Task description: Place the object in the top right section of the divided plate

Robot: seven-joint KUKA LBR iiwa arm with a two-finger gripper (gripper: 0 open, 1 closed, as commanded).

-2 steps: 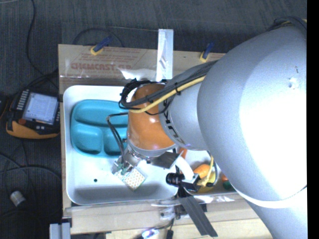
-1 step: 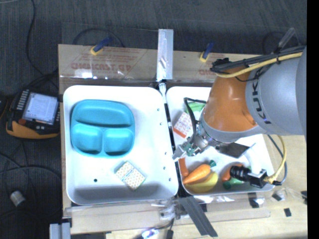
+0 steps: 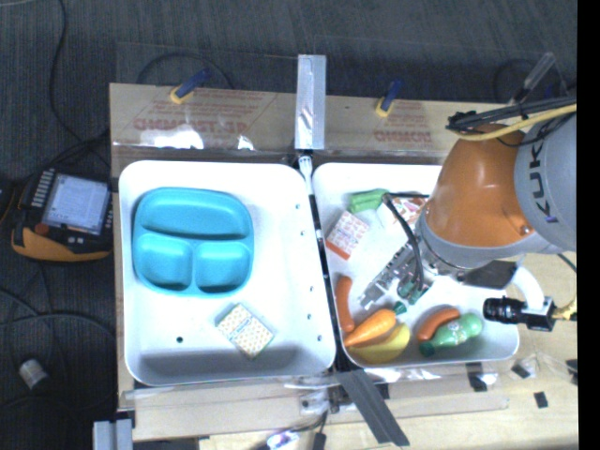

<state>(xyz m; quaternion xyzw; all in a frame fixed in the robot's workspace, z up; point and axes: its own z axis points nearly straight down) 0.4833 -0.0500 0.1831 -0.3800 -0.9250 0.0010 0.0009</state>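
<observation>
The blue divided plate (image 3: 193, 237) lies in the left bin (image 3: 150, 345), with one long section at the far side and two smaller ones at the near side. All three sections look bare. My gripper (image 3: 394, 287) hangs low in the right bin (image 3: 497, 345), just above an orange carrot (image 3: 371, 325) and a yellow fruit (image 3: 384, 345). A small teal piece (image 3: 402, 306) shows right under the gripper. Whether anything is held is hidden by the wrist.
A small patterned packet (image 3: 245, 329) lies in the left bin near the plate's front. The right bin also holds a red-and-white packet (image 3: 347, 233), a green item (image 3: 368, 200), a red piece (image 3: 343, 300), an orange pepper (image 3: 437, 322) and a green vegetable (image 3: 454, 336).
</observation>
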